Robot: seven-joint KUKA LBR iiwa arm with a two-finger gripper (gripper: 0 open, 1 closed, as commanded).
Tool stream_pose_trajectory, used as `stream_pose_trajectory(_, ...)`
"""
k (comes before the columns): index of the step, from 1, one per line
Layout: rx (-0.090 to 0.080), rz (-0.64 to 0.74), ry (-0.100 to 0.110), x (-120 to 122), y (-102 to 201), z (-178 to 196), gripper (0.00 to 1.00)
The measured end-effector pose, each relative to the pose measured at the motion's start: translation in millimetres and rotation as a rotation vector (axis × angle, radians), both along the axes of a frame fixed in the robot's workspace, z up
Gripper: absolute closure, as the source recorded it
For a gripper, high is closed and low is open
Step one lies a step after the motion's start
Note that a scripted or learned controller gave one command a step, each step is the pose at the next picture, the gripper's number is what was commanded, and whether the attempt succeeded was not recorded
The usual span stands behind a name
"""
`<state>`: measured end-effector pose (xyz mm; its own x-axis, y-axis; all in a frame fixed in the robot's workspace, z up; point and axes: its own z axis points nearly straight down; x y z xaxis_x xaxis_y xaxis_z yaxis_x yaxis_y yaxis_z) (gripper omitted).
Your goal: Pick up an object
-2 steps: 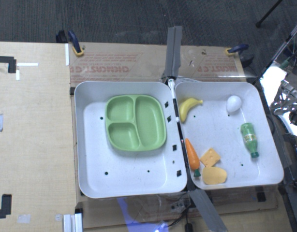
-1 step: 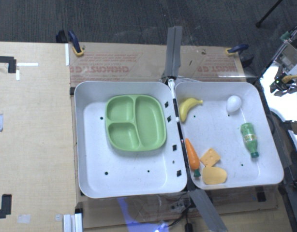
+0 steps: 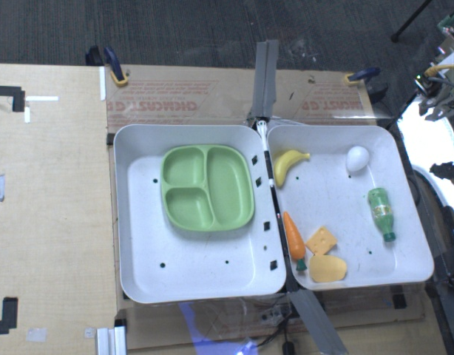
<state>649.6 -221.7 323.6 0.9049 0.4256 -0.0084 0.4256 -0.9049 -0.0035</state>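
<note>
- The right bin point(image 3: 338, 198) is the landmark here. All the loose things lie inside it, and the arm reaches in from its right-hand side.
- The left bin point(image 3: 120, 220) touches the right bin's left wall. It holds a green divided plate point(image 3: 208, 188), which lies flat and well away from the right bin's contents.
- The green bottle point(image 3: 381, 213) lies on its side just inside the right bin's right wall. Its long axis runs from the far wall to the near wall, with the cap toward the near wall. It stands apart from everything else, and it is probably the nearest thing to an arm coming in from the right.
- The carrot point(image 3: 293, 239) lies along the right bin's left wall, orange tip toward the far wall and green top toward the near wall. With the wall so close, there is little room to close on it from that side.
- The banana point(image 3: 286, 165) curves in the right bin's far-left corner, close to the left wall.
- A rounded yellow piece point(image 3: 328, 268) sits by the right bin's near wall. A cheese wedge point(image 3: 322, 240) is just beyond it, and the two are touching or nearly so.
- The white egg point(image 3: 357, 158) rests near the right bin's far wall, toward its right side, with open floor around it.
- Whether the gripper is spread or pressed together cannot be told, and nothing appears lifted off the right bin's floor.
</note>
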Motion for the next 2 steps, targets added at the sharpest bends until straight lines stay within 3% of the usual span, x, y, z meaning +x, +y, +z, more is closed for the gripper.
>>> stream_pose_trajectory(1, -0.001, -0.214, -0.001, 0, 0, -1, 1.0)
stream_pose_trajectory(2, -0.002, -0.233, -0.001, 0, 0, 32, 1.0)
